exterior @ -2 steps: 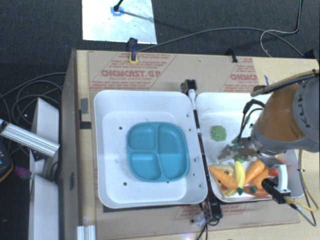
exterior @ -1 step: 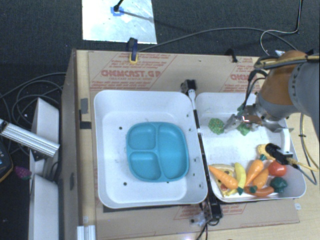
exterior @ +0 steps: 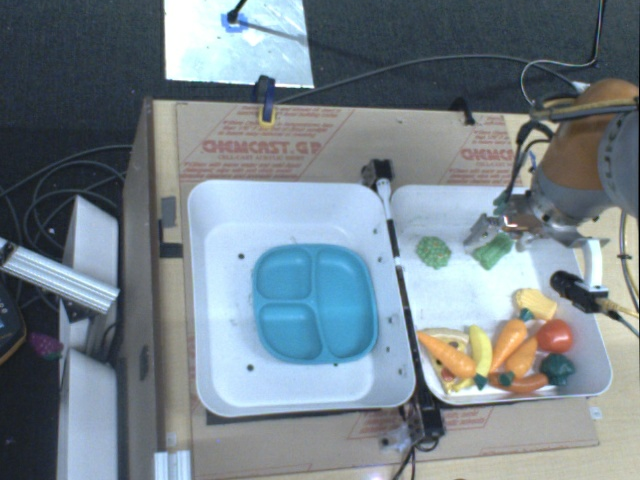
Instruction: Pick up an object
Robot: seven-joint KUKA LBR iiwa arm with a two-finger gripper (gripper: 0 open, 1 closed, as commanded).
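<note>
My gripper (exterior: 497, 236) hangs low over the back of the right bin (exterior: 598, 320), reaching in from the right, and it stands open. A small green toy piece (exterior: 494, 255) lies on the bin floor right at its fingertips, and I cannot see it gripped. A green broccoli floret (exterior: 433, 251) sits to the left of it, apart from the gripper. Along the bin's front lies a heap of toy food: orange carrots (exterior: 447, 353), a yellow banana (exterior: 481, 349), a red tomato (exterior: 555, 336) and a yellow corn piece (exterior: 535, 304).
The left bin (exterior: 215, 268) holds a blue divided plate (exterior: 314, 302). A black divider rail (exterior: 393, 268) runs between the two bins. Bare white floor shows in the middle of the right bin, between the broccoli and the heap.
</note>
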